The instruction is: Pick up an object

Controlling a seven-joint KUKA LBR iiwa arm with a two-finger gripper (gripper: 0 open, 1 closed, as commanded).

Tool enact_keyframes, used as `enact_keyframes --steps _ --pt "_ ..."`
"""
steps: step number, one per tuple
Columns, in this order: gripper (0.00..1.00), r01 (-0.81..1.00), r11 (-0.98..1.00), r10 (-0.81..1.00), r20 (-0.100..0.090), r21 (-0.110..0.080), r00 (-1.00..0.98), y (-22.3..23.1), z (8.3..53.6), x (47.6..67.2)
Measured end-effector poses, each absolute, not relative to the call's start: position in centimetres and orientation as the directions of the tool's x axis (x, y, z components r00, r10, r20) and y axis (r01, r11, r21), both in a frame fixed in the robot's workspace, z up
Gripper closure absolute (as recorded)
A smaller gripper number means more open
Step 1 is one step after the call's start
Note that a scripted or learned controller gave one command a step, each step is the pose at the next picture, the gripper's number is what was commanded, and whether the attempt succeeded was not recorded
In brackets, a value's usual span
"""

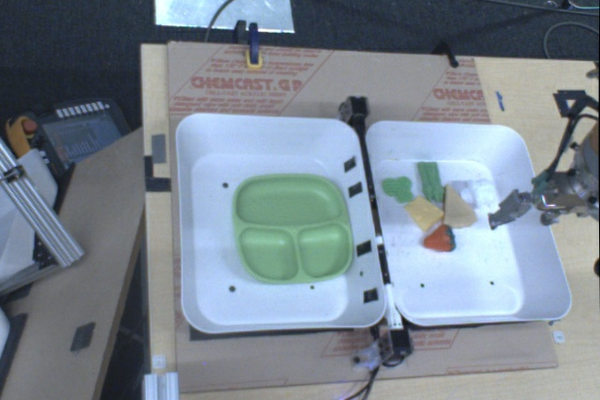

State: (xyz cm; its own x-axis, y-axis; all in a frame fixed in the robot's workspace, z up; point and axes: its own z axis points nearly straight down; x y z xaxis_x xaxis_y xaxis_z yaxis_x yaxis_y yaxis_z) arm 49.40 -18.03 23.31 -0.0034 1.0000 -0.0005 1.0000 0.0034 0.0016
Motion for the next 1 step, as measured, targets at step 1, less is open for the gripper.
enact_keyframes --steps 1 --pt "0.00 1.000 0.001 1.000 0.001 -0.002 -0.001 -17.66 18.81 48.74"
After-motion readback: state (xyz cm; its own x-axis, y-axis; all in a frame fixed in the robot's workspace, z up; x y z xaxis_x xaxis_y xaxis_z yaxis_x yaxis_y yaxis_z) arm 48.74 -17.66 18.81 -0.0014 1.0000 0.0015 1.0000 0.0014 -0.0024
